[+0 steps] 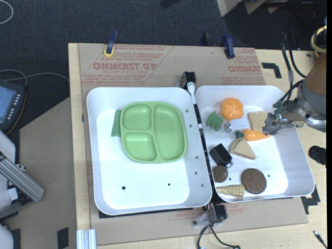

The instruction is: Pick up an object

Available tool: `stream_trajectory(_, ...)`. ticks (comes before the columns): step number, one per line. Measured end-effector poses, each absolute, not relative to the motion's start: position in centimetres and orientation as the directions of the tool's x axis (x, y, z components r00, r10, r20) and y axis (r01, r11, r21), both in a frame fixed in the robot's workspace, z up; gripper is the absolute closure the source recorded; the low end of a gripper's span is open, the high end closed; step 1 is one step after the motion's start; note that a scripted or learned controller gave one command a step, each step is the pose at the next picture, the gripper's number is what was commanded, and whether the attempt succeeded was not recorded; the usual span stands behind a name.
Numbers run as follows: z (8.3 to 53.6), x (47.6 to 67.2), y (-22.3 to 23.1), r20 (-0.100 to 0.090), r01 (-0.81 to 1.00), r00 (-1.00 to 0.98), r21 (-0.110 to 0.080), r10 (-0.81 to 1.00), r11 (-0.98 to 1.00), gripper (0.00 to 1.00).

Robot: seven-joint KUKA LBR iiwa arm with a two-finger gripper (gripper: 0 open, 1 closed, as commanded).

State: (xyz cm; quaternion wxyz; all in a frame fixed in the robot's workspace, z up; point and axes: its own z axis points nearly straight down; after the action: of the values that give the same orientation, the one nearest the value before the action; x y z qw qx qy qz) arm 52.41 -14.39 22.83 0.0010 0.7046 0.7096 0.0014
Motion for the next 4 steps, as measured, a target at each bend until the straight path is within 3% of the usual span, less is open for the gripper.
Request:
stream_trajectory(2, 24.4, 55.7, -4.0, 0.001, 1.0, -0.007, 0.004, 1.0, 0.007, 1.0)
stream_trajectory(3, 23.9, 56.7, 1.8, 0.0, 1.0, -0.005, 0.003, 1.0, 0.005, 1.0)
stream_trajectory(4, 21.9, 59.0, 6.7, 0.0, 1.0, -0.005, 0.003, 1.0, 0.005, 1.0)
